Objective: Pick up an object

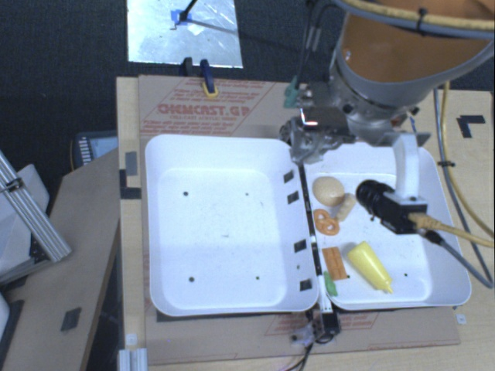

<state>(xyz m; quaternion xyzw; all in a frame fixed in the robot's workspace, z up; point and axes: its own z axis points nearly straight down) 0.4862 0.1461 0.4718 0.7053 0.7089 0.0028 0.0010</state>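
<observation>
The right bin (pixel 441 284) holds several small objects along its left side. A beige rounded piece (pixel 328 189) lies at the back, with an orange pretzel-shaped ring (pixel 326 223) just in front of it. Nearer the front are an orange flat block (pixel 335 263), a yellow cone-shaped piece (pixel 370 265) and a small green bit (pixel 330 286). My gripper (pixel 307 147) hangs at the back of the divider between the two bins, above and behind the beige piece. Nothing visible is carried in it.
The left bin (pixel 158 230) sits beside the right one, bare white with a few dark dots. A black cylinder on a white bracket (pixel 384 203) juts from the arm over the right bin. Cables (pixel 456 234) run off to the right. Cardboard (pixel 201 107) lies under both bins.
</observation>
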